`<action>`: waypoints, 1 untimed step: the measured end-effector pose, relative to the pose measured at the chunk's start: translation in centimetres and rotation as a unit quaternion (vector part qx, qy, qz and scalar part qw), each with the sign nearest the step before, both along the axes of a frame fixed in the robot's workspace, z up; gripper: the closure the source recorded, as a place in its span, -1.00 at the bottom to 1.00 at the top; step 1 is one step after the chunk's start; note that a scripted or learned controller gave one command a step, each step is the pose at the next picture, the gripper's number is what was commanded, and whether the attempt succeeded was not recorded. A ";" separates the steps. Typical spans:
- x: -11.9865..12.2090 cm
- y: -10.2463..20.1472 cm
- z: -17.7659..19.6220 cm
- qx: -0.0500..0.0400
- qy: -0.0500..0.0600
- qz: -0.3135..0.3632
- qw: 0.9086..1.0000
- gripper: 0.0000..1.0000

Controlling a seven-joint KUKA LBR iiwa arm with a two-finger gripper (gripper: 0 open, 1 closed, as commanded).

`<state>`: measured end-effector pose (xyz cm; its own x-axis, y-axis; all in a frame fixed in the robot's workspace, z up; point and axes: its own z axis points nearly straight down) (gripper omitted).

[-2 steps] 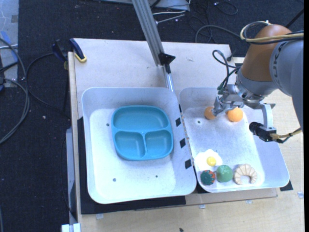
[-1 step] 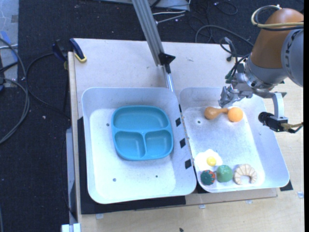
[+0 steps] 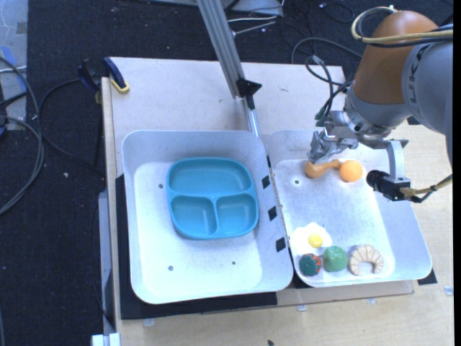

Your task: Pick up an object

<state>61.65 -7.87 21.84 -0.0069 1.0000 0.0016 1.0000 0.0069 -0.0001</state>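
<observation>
My gripper hangs over the far end of the right bin, just above an orange drumstick-shaped toy. An orange ball lies right beside that toy. At the near end of the same bin lie a fried egg, a dark green and red ball, a green ball and a croissant. I see nothing held between the fingers.
The left bin holds a blue divided plate. A slanted metal pole rises from between the bins at the back. Cables trail over the bench behind the arm.
</observation>
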 end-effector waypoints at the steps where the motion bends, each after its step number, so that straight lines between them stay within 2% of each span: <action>1: -2.0 4.8 -0.8 0.000 0.001 0.000 1.000 1.00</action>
<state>59.69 -3.03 21.07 -0.0073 1.0000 0.0015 1.0000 0.0073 -0.0026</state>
